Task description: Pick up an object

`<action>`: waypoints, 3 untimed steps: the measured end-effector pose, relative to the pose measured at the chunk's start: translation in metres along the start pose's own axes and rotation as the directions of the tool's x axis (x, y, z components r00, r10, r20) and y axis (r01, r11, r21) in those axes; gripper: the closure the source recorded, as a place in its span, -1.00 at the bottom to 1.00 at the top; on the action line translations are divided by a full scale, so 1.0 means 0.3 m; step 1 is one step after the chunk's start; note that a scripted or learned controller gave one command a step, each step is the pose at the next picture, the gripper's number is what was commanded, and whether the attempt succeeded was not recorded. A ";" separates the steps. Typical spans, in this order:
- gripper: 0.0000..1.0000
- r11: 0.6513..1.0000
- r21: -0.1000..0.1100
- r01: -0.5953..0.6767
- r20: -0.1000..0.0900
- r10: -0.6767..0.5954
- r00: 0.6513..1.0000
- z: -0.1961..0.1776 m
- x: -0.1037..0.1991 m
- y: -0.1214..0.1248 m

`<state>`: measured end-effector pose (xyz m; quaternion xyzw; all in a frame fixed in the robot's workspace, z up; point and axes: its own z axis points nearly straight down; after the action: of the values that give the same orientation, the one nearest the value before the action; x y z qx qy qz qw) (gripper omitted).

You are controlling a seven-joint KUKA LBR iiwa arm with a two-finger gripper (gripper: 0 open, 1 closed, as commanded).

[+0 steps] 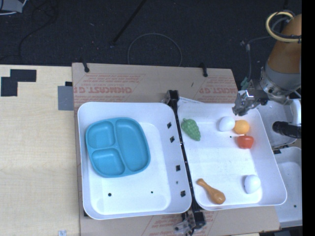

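The right bin (pixel 211 166) holds several small objects: a green bumpy piece (pixel 191 129) near its left wall, a white ball (pixel 226 124), an orange ball (pixel 241 127), a red piece (pixel 245 141), a white egg shape (pixel 252 183) and an orange-brown drumstick shape (pixel 211 191) at the front. My gripper (pixel 242 103) hangs over the bin's far right corner, just above and beyond the white and orange balls. Nothing shows between its fingers.
The left bin (pixel 162 186) carries a blue divided plate (pixel 117 146). A black divider bar (pixel 178 151) runs between the bins. Both bins rest on a cardboard sheet (pixel 147 85). White equipment (pixel 290 127) stands to the right of the right bin.
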<state>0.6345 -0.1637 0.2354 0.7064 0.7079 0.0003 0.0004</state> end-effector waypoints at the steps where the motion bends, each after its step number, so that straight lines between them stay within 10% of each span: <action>1: 1.00 1.000 0.006 0.002 -0.002 -0.002 1.000 0.041 0.167 -0.014; 3: 1.00 1.000 0.006 0.002 -0.002 -0.002 1.000 0.064 0.536 -0.100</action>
<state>0.6040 -0.0029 0.2163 0.7058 0.7084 -0.0012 -0.0025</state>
